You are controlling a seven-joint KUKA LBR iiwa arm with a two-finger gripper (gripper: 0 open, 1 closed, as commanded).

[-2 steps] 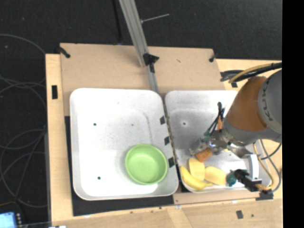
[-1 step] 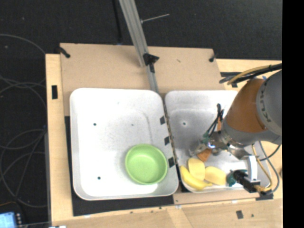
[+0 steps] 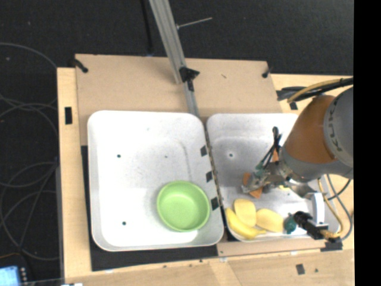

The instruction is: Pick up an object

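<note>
Reaching in from three o'clock, the arm [image 3: 318, 139] hangs over the right bin [image 3: 238, 136], its orange band above the wrist. The gripper [image 3: 257, 182] sits low near the middle of that bin, pointing toward nine o'clock. Right at its tip is a small orange piece [image 3: 256, 191], with a speck of teal beside it. Whether the piece is pinched between the fingers or only lies under them, I cannot tell; how wide they stand is also too small and cluttered to read.

At six o'clock from the gripper, against the near edge of the right bin, lies a cluster of yellow pieces [image 3: 253, 217], banana-like and rounded, touching each other. A small dark green object [image 3: 290, 224] rests just beside them at their three o'clock side. The left bin [image 3: 137, 154] holds a green bowl [image 3: 183, 205] at its five o'clock corner, close to the divider between the bins.

As for progress, the approach looks done: the gripper is down among the objects. What is left, by my judgement, is a sure grip and the lift. Nothing is seen raised off the bin floor, so the pick is not yet shown as achieved.
</note>
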